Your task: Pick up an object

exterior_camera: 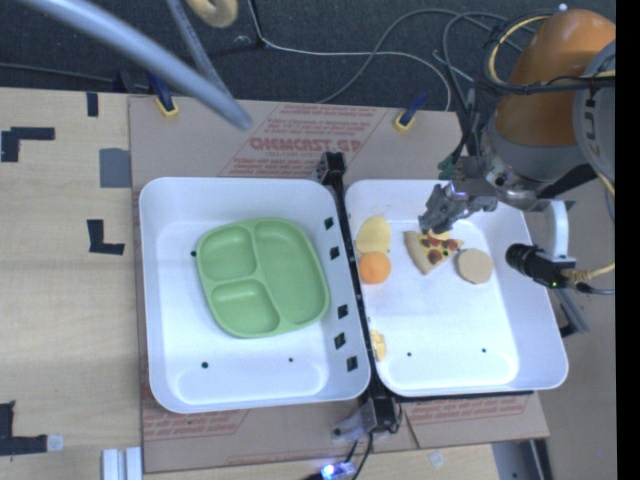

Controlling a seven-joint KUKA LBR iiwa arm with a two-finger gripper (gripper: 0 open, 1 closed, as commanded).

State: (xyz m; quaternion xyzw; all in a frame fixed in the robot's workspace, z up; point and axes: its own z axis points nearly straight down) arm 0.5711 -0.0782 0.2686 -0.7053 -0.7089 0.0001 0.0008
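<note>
Though the right bin (530,363) holds several toys, the pizza slice (428,251) lies nearest the gripper (440,218), just beneath and slightly toward the camera from the jaws, which hang low at the bin's far side. Its long axis runs from a tip pointing left-rear to a crust toward the near right. Whether the jaws stand wide or narrow I cannot tell; nothing shows between them. A tan disc (475,266) sits just right of the slice, an orange ball (374,268) and yellow piece (374,234) to its left.
</note>
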